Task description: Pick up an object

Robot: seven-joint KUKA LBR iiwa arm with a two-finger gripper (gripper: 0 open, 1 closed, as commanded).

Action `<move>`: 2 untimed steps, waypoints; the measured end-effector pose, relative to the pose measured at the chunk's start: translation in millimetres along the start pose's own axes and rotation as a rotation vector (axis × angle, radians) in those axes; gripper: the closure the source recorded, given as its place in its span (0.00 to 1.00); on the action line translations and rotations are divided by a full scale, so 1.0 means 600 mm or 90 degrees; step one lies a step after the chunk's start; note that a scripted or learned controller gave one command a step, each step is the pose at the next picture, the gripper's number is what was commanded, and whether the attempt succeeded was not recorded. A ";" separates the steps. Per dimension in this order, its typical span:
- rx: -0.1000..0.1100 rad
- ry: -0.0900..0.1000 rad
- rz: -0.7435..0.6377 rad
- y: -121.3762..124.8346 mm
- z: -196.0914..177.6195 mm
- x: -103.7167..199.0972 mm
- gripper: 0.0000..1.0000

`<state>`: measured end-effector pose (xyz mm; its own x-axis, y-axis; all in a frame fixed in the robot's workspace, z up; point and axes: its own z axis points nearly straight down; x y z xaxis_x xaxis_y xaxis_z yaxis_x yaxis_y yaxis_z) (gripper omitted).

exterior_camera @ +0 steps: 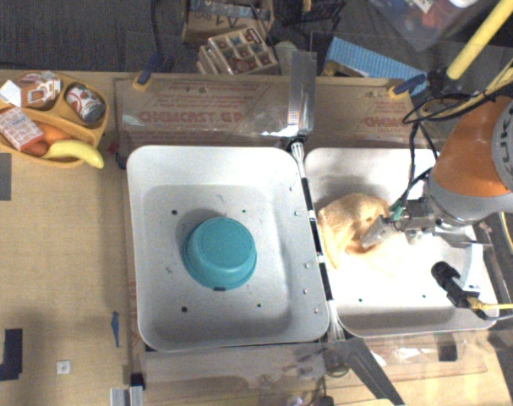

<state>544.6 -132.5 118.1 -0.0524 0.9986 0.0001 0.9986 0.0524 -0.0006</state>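
A tan, lumpy soft object [347,220] lies in the right bin [383,307] against its left wall. My gripper [373,233] reaches in from the right and its tip rests on the object's right side. A teal bowl [221,252] sits upside down in the middle of the left bin [155,184]. The arm with its orange band [472,155] hangs over the right bin's far right.
A yellow tray [45,125] with a banana and small packets sits on the bench at the far left. Cardboard runs along the back of both bins. Boxes and cables clutter the floor behind.
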 end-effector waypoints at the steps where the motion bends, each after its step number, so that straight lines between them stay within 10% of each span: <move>1: -0.008 -0.003 -0.064 0.061 0.045 0.056 0.00; 2: -0.011 -0.002 -0.062 0.063 0.028 0.054 1.00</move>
<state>580.6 -97.9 101.5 -0.1491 0.9888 -0.0041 0.9887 0.1492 0.0170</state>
